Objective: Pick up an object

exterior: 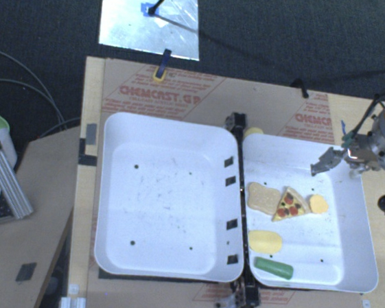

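The pincer [324, 163] hangs over the far side of the right bin [364, 225]; whether it is open or closed cannot be told, and nothing shows in it. The pizza slice [290, 204], nearest below it, lies mid-bin between bread [263, 198] and a yellow disc [318, 204], the likeliest pick.

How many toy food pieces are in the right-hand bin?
5: a bread slice, pizza slice and small yellow round piece mid-bin; a yellow oval and green piece nearer the front edge.
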You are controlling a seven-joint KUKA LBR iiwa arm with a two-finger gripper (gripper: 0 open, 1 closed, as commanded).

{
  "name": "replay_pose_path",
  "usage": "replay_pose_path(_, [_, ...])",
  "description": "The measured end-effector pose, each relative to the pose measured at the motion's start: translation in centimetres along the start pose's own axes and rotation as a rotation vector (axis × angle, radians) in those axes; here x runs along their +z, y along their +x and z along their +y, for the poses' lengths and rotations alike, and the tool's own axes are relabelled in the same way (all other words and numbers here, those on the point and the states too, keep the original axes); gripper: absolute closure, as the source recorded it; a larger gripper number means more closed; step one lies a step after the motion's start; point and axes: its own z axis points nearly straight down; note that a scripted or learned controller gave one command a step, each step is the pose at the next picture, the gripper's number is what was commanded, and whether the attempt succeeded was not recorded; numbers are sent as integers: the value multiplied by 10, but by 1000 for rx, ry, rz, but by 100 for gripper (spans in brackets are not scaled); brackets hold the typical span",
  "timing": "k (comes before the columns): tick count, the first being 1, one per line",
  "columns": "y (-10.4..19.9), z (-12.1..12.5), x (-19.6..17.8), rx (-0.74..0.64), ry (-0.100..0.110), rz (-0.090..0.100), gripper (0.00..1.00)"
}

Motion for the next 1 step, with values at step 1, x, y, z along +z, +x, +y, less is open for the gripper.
replay_pose_path(1, [29,-84,117,2,17,6,0])
